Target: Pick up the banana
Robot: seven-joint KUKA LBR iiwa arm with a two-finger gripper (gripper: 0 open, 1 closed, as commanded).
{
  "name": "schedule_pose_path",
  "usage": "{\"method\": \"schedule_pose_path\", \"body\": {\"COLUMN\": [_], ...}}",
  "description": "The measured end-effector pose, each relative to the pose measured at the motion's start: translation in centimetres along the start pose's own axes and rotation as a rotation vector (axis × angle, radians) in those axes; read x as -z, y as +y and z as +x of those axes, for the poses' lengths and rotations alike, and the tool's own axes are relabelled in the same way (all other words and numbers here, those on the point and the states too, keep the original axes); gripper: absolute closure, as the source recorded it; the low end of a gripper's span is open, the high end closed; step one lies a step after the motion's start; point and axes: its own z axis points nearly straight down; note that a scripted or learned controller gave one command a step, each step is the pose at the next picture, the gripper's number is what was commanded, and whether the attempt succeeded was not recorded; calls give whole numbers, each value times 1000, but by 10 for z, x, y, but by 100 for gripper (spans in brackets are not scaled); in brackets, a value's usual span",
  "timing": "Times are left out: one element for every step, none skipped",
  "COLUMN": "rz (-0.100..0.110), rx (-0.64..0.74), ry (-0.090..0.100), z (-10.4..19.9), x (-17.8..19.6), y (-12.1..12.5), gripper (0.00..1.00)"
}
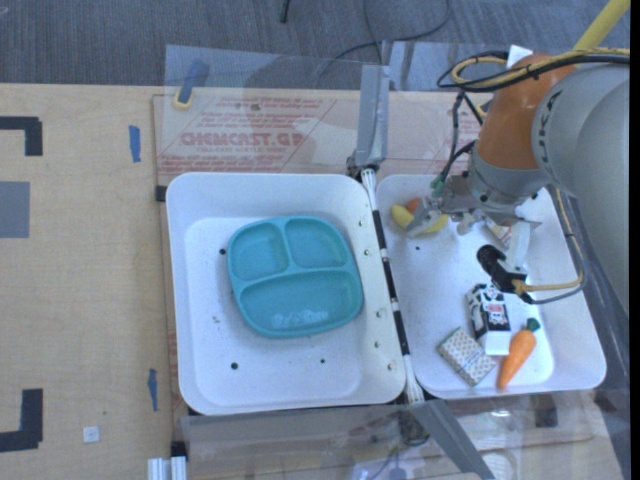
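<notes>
The yellow banana (412, 218) lies in the far left corner of the right bin (580, 368), close to the wall between the two bins. My gripper (441, 210) hangs low over the banana's right end, directly above or touching it, and hides part of it. The grey arm with its orange band (510, 118) reaches in from the upper right and covers the bin's far right corner.
An orange carrot (515, 355), a patterned small box (466, 355) and a small black-and-white carton (491, 316) lie at the front of the right bin. A teal divided plate (295, 273) sits in the left bin (200, 368).
</notes>
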Motion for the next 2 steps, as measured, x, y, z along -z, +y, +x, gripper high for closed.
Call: {"method": "schedule_pose_path", "body": {"rz": [17,27], "rx": [77,78], "ry": [2,3], "z": [4,5], "x": [-13,-3], "y": [20,18], "gripper": [0,100]}}
